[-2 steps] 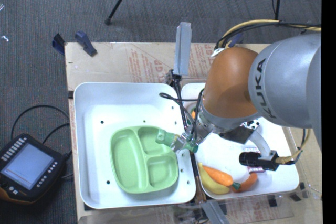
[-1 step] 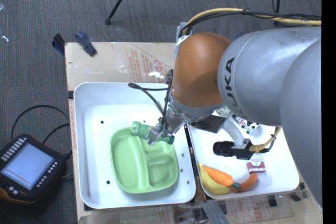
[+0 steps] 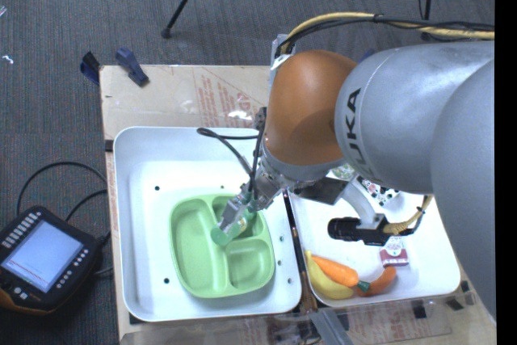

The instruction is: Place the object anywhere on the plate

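Arm over green plate, left bin.
Gripper [image 3: 234, 220] hangs above the plate [image 3: 202, 262], its fingers pinching a small green object [image 3: 221, 236] over the plate's upper right compartment. Right of the plate: carrot [image 3: 338, 271], banana [image 3: 323, 283], small carton [image 3: 395, 256].

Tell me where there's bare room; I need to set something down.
Left bin: bare floor left of and behind the green plate. The plate's front compartments are free; the gripper hangs over its back. Right bin is crowded: carrot, banana.
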{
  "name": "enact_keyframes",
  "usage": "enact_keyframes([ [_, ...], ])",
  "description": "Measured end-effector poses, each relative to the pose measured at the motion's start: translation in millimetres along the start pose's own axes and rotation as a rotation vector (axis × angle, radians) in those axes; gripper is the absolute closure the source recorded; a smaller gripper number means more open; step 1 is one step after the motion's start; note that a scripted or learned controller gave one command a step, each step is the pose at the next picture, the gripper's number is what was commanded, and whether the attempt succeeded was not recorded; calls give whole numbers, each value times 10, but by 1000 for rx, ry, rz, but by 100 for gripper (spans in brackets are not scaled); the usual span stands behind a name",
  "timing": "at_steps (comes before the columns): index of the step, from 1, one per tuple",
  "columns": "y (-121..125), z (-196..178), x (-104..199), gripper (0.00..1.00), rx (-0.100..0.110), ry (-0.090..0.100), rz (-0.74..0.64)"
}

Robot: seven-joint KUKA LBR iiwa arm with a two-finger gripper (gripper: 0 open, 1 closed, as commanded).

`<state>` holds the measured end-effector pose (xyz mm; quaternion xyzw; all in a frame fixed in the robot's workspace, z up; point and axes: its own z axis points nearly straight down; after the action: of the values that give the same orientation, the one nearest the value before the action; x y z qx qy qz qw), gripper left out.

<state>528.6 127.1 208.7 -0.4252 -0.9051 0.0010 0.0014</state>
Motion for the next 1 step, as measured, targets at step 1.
enact_keyframes([
  [1, -61, 909, 524, 0, 1, 1, -19],
])
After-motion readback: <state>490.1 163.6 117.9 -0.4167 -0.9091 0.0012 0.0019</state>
